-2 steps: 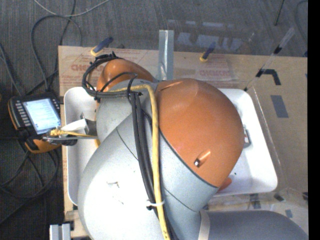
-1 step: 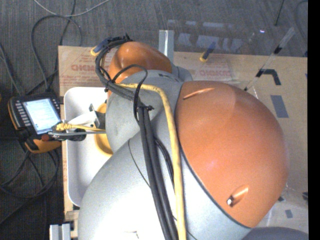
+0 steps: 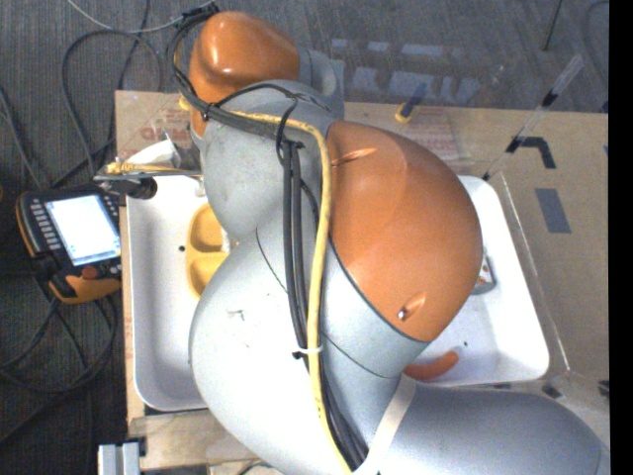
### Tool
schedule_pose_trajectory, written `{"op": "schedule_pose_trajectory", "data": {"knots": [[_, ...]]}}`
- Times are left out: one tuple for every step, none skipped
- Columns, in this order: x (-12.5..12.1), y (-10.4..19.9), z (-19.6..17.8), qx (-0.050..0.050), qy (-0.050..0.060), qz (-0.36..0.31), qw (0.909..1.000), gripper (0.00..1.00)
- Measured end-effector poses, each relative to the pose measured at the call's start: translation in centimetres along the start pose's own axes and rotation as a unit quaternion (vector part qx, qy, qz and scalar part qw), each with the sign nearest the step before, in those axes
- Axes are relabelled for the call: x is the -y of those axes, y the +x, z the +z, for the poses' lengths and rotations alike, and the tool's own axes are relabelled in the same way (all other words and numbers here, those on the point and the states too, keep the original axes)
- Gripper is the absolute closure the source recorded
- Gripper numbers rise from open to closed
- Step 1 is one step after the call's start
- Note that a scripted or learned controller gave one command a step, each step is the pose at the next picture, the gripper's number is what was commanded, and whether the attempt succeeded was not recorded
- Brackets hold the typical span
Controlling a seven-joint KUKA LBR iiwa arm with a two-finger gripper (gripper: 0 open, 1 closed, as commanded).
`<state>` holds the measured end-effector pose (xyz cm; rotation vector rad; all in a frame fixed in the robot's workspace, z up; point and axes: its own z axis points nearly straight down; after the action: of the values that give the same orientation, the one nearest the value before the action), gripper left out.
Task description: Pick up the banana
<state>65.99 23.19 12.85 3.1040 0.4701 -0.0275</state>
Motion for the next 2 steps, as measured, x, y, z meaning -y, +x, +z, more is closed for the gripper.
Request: {"op": "schedule_pose_trajectory", "data": {"knots": [[0.1, -0.1, -0.4, 0.003, 0.001, -0.003, 1.0, 1.0], [0.2, -0.3, 3.8, -0.009, 0.0, 0.043, 0.999, 1.0]]}}
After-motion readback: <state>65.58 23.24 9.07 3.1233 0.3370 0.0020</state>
